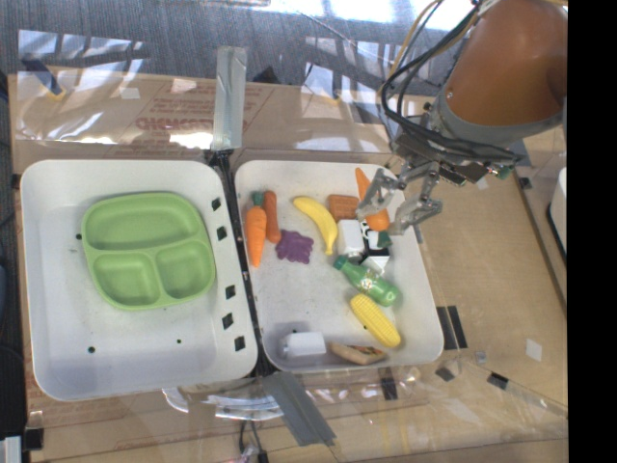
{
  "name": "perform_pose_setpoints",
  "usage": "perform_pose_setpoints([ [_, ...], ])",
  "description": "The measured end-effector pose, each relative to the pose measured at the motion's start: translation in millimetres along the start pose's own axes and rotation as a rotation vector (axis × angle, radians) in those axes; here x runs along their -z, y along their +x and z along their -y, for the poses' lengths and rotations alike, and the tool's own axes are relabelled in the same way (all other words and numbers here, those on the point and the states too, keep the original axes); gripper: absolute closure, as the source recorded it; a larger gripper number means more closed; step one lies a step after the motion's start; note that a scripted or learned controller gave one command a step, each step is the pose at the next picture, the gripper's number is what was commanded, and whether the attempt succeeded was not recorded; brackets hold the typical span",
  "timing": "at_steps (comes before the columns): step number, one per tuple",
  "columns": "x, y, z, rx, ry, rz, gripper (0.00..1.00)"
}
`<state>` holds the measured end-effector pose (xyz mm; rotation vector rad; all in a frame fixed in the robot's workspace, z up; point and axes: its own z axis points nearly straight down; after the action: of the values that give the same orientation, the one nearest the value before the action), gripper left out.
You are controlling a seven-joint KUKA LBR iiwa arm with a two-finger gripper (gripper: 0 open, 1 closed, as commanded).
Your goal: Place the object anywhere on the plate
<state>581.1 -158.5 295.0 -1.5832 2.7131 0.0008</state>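
1. Across the middle of the frame two white bins sit side by side, their inner rims touching along a dark seam; the left bin (48, 336) holds a green divided plate (147, 249) with bare white floor around it, widest along the lower side.
2. Crowded by contrast, the right bin (318, 316) carries toy food: two carrots (256, 231) by the left wall, a purple piece (295, 247), a banana (319, 222), a brown block (342, 204), a green bottle (367, 280), a corn cob (375, 320), a white block (305, 343) and a tan piece (357, 354) near the lower rim. Open floor lies in its lower centre.
3. Behind the bins, at upper left, clear plastic over cardboard bears faint reddish lettering, too blurred to read. A black-and-white item (374, 241) under the tool shows no legible print.
4. At upper right the gripper (397, 210) hangs over the right bin's upper right corner, fingers (371, 197) spread apart. An orange piece (377, 219) shows between them; whether they touch it cannot be told.
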Motion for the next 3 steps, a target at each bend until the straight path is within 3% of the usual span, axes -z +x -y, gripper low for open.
perform_pose_setpoints([
  [1, -46, -64, -13, 0.192, -0.003, 0.0, 1.0],
  [2, -35, -119, -74, 0.216, 0.0, 0.001, 1.0],
  [3, -47, -196, -85, 0.352, 0.0, 0.002, 1.0],
])
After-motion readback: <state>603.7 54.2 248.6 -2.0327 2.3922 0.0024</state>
